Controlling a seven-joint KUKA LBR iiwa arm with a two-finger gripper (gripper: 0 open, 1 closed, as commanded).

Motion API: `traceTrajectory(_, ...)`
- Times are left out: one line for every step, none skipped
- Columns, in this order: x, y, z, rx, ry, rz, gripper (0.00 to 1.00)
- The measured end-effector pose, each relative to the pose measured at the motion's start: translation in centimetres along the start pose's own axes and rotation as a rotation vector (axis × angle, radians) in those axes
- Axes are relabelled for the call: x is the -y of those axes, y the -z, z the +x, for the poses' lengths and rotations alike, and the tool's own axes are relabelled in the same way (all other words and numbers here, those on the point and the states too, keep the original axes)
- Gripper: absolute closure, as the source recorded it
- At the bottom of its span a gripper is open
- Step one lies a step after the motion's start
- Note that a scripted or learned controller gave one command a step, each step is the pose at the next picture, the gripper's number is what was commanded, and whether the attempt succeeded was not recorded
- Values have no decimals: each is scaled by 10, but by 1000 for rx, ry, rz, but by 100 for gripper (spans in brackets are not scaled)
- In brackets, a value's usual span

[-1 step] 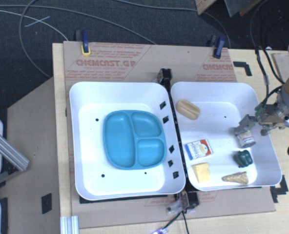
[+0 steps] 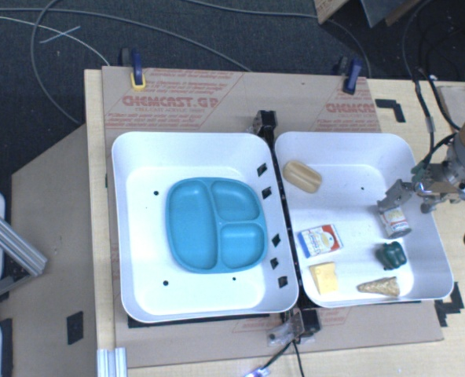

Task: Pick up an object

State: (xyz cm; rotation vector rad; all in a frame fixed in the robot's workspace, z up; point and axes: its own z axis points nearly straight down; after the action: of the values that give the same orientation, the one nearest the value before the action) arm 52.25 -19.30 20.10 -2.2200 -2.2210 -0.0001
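Dark green object (image 2: 390, 254) lay at lower right of the frame, in the right bin (image 2: 350, 144), just below the gripper (image 2: 395, 220); it looked compact, no clear long axis. Gripper hung over the bin's right side; whether open or closed, I could not tell. Tan wedge (image 2: 378, 287) lay further down.

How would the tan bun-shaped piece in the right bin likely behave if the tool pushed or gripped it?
The tan bun-shaped piece looks rounded and elongated, so a side push would probably roll it. It lies on the smooth floor of the right bin, so it may also slide. Its curved top could slip from a pinch unless gripped across its narrow width.
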Motion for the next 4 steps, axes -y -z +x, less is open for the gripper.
traceTrajectory(-9,-55,3,-2,1,5,0)
traceTrajectory(-8,-89,7,4,2,-16,0)
traceTrajectory(-11,-95,8,4,3,-20,0)
traceTrajectory(-11,-83,7,4,4,-20,100)
